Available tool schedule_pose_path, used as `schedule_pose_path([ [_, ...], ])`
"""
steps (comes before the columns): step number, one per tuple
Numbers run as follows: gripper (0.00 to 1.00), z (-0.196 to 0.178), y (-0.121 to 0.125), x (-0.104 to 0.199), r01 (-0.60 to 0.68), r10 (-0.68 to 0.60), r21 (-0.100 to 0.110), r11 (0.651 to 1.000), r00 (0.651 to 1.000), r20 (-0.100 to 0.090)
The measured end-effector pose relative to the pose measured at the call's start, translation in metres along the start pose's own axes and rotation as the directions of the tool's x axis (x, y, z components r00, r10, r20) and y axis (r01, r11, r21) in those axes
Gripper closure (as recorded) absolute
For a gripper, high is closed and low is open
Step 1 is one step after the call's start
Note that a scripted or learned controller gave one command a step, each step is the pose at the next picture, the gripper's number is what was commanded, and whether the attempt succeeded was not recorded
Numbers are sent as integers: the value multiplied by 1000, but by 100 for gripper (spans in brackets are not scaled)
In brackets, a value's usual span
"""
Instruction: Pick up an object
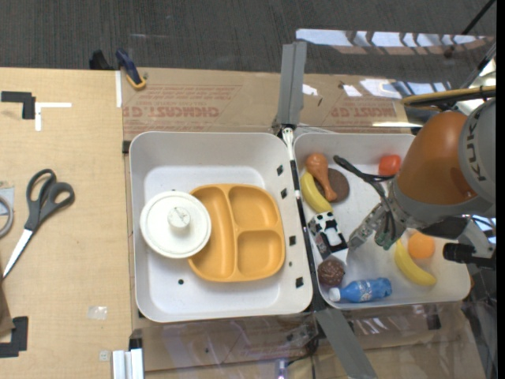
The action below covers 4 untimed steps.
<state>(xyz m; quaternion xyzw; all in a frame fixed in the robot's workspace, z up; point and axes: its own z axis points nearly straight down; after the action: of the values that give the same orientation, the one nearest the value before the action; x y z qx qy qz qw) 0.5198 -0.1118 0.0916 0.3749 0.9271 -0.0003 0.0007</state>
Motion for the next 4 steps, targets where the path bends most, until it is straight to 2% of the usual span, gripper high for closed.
schedule_pose_path([
  [1, 100, -60, -65, -40, 212, -212, -1, 977, 977, 2],
  [2, 100, -96, -12, 4, 65, -65, -1, 998, 998, 1],
  [3, 100, -55, -103, -42, 87, -87, -1, 996, 996, 0],
  [4, 100, -1, -15, -59, -152, 152, -2, 988, 988, 1],
])
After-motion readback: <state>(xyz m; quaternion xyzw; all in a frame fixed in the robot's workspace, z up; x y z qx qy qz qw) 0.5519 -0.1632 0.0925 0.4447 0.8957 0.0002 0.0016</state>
